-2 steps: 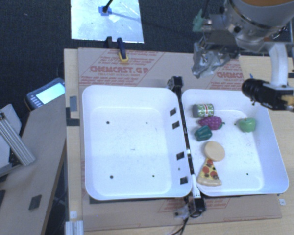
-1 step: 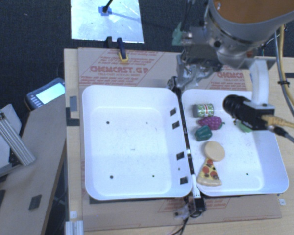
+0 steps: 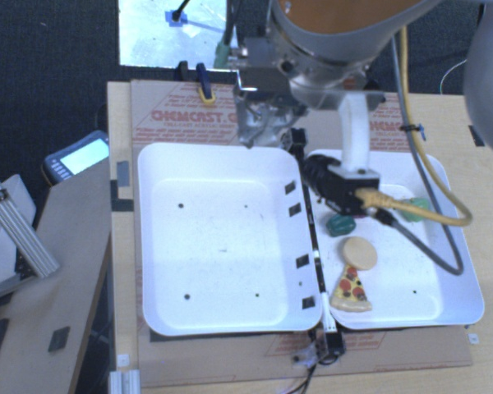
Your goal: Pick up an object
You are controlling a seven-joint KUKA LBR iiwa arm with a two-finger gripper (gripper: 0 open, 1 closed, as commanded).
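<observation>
The toy pizza slice (image 3: pixel 351 290) lies nearest, in the right bin (image 3: pixel 444 302), with a tan disc (image 3: pixel 361 253) just beyond. The jaws hover at the far rim of the left bin (image 3: pixel 222 220) (open or closed, I cannot tell). Best to come down squarely across the slice.

Bench surroundings, seen from above.
Pale wooden bench (image 3: pixel 119 245) topped with a brown printed cardboard sheet (image 3: pixel 181 115); dark carpeted floor (image 3: pixel 41 39) behind, with a bright reflective panel (image 3: pixel 168 23); side table (image 3: pixel 70 236) at left bearing a lit-screen device (image 3: pixel 78 156); aluminium rail (image 3: pixel 16 228) alongside.
</observation>
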